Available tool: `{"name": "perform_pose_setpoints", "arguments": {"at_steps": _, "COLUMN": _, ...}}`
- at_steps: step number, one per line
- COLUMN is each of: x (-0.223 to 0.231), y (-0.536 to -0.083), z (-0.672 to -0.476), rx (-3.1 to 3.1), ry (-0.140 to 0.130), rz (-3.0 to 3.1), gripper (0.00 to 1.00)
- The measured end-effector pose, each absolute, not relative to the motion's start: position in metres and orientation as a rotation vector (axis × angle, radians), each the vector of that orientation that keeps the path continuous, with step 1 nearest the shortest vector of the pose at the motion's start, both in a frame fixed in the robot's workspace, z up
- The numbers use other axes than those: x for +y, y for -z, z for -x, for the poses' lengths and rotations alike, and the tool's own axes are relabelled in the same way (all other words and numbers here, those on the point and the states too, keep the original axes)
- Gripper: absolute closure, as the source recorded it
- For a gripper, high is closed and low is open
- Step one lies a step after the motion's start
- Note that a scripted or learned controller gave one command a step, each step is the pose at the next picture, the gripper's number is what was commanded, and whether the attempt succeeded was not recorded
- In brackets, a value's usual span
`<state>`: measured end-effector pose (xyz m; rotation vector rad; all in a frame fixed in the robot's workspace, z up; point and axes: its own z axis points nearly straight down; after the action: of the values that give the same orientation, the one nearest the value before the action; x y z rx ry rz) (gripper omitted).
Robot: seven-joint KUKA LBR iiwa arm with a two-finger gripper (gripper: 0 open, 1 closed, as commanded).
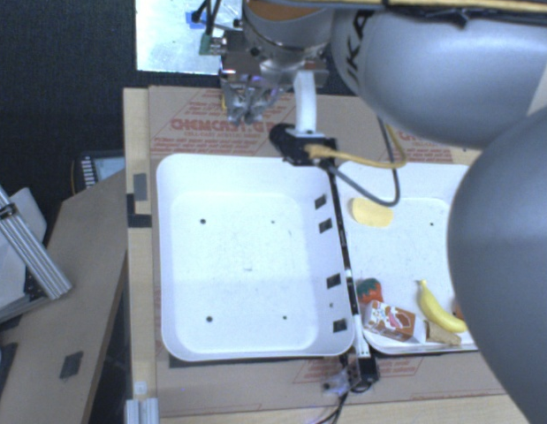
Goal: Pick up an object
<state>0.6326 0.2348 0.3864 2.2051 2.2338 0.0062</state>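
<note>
My gripper (247,106) hangs at the top of the camera view, over the cardboard just beyond the far rim of the left bin (164,237). I see nothing under it but the printed cardboard. The right bin (406,188) holds a flat yellow piece (372,212) near its far left corner. Toward its near edge lie a banana (436,312), a red and white packet (392,321) and a small red and green item (368,288). The arm's large grey body covers the right part of that bin.
Both bins rest on a cardboard sheet (193,122) with red print. A black divider strip (339,237) runs between the bins. Aluminium rails (26,246) stand off the bench at the left.
</note>
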Motion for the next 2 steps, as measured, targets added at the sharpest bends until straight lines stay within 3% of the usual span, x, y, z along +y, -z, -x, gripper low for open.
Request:
{"name": "perform_pose_setpoints", "arguments": {"at_steps": 1, "x": 0.233, "y": -0.247, "z": -0.668, "rx": 2.224, "ry": 0.014, "rz": -2.225, "gripper": 1.00}}
{"name": "perform_pose_setpoints", "arguments": {"at_steps": 2, "x": 0.235, "y": -0.401, "z": -0.661, "rx": 2.222, "ry": -0.026, "rz": -2.209, "gripper": 1.00}}
